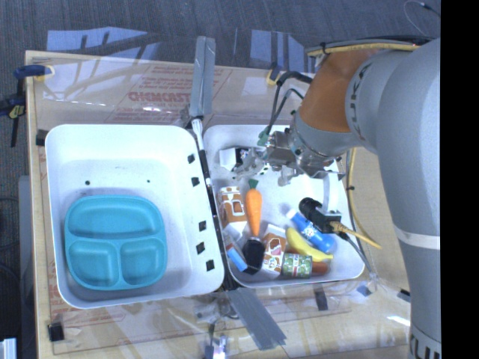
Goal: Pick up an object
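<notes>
The right bin [340, 271] holds a pile of small toy foods. An orange carrot [254, 209] lies upright in the middle, with a small carton [232, 204] to its left. A yellow banana [305, 245] and a blue bottle [314, 233] lie at the right, a green can [296, 265] along the front wall, and a dark object [253, 253] by the front left. My gripper [271, 163] hangs over the far part of this bin, just above the carrot's tip. Its fingers are tangled with the wrist hardware in this view.
The left bin [112, 144] holds a teal divided tray [114, 239] at its front. A grey bar [200, 77] stands between the bins at the back. My arm [374, 111] covers the right bin's far right side. A blue clamp [26, 72] sits at the bench's left edge.
</notes>
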`<state>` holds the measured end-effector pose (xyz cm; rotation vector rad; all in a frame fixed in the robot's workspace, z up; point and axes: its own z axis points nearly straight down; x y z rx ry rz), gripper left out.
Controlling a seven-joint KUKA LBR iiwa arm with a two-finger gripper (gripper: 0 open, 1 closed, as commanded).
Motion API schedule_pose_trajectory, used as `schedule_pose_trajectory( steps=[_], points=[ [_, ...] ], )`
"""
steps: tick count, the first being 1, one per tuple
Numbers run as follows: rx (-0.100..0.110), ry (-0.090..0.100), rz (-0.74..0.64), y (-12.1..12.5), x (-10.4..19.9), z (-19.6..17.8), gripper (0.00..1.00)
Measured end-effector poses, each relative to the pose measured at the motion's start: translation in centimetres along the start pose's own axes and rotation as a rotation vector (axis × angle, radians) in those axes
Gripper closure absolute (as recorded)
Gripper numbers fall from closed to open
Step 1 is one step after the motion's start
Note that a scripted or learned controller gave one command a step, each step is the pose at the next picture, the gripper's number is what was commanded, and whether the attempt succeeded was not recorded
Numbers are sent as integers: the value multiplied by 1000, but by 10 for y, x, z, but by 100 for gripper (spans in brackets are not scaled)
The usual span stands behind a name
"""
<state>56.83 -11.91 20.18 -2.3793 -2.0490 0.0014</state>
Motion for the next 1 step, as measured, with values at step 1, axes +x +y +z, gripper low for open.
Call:
schedule_pose_trajectory(
  steps=[1],
  points=[
    [-18,1,-145,2,-14,90,0]
  ],
)
